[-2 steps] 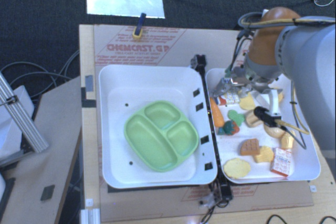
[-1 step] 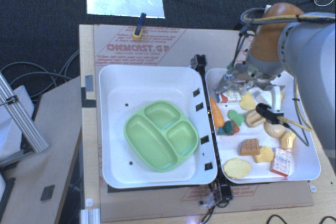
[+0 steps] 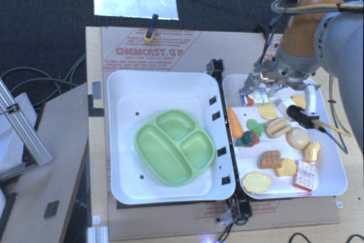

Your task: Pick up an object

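The right bin (image 3: pixel 335 179) holds several toy foods. Among them are an orange carrot (image 3: pixel 235 122), a green piece (image 3: pixel 255 128), a red berry (image 3: pixel 247 139), a bread roll (image 3: pixel 277 127), a round bun (image 3: pixel 297 138), a brown waffle (image 3: pixel 271 158) and a red-and-white packet (image 3: pixel 304 174). My gripper (image 3: pixel 254 87) hangs low over the far left part of this bin. Right below it lie a small red, white and blue carton (image 3: pixel 247 101) and a yellow slice (image 3: pixel 262 97). I see nothing clearly between its fingers.
In the left bin (image 3: pixel 122 94) lies a green divided plate (image 3: pixel 174 146). A black divider (image 3: pixel 223 122) runs between the two bins. A yellow round chip (image 3: pixel 257 182) and yellow blocks (image 3: pixel 287 168) lie near the right bin's front. The grey arm (image 3: pixel 335 37) comes in from the right.
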`<state>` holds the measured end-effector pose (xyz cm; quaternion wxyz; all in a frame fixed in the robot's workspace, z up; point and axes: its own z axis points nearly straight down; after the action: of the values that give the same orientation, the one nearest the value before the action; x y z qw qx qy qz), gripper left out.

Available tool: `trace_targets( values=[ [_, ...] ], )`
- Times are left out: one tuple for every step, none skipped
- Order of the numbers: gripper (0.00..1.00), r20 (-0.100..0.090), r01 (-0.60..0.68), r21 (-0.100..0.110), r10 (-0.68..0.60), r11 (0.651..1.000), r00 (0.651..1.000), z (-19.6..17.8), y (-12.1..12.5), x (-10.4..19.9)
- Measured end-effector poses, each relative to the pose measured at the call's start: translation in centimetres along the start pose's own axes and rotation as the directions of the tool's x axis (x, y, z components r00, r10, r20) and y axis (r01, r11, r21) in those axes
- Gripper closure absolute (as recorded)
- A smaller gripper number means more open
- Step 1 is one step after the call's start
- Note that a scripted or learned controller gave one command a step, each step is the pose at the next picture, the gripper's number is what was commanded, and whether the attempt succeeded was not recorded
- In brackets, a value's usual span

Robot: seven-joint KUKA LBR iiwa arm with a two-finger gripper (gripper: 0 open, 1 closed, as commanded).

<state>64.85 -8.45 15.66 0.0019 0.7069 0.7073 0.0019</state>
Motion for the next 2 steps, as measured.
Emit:
trace_targets(
  values=[
    [1.0, 0.0, 0.002, 0.0, -0.002, 1.0, 1.0, -4.4, 0.2, -0.3],
    [1.0, 0.0, 0.004, 0.002, -0.004, 1.0, 1.0, -6.9, 0.3, -0.3]
  ],
)
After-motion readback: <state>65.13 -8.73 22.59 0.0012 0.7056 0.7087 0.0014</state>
